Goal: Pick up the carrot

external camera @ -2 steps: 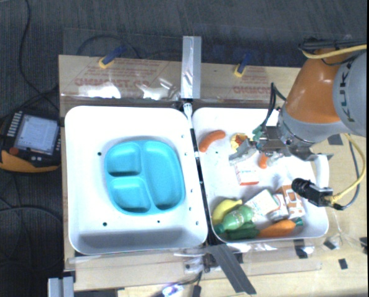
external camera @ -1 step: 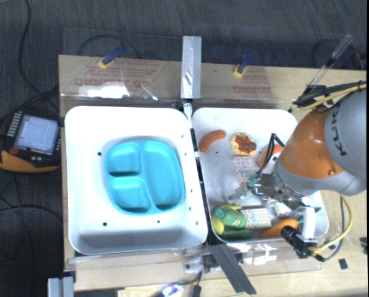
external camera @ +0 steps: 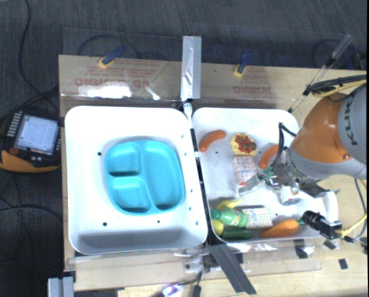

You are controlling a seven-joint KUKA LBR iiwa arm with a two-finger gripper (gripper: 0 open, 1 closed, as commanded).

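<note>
Fixed overhead | looking down at a slant | both bins (external camera: 73,166) on bench (external camera: 141,73) in frame | mid-range

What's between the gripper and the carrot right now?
Only bare white bin floor, as the camera view shows. The gripper is above the carrot in the picture.

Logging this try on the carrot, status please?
Gripper over right bin, mid-bin. Carrot lies at the near wall, apart from gripper. Small packet beside the carrot.
</note>
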